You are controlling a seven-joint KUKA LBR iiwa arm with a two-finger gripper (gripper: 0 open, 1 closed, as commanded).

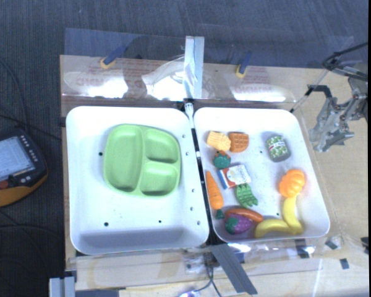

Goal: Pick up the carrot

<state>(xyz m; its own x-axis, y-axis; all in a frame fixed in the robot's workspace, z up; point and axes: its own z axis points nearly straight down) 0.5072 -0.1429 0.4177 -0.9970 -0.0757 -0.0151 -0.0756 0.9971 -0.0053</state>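
Carrot [214,191]: small, orange, tapered, w/ a green top [221,161] at its far end; lies lengthwise along the left wall of the right bin [309,159], nearly touching the divider between bins; well apart from the jaws [329,142], which hang at the view's right, past the right bin's outer rim, over the counter [352,190]; whether the jaws are wide or narrow, cannot tell, the metal parts blur together; nothing visible between them.

Betw. carrot and jaws, across the right bin: red-and-white packet [237,176] just beside the carrot; green veg piece [247,195] below it; yellow waffle-like piece [218,141] and brown one [238,142] at the far side; dark round item w/ green speckles [276,147], nearest the jaws; orange fruit [292,182]; banana [284,221] along the near right corner; red-purple item [240,220] at the carrot's near tip.

Left bin [86,215], farthest from the jaws, holds a green divided plate [142,159]; handheld pendant [12,166] on the floor beyond it.
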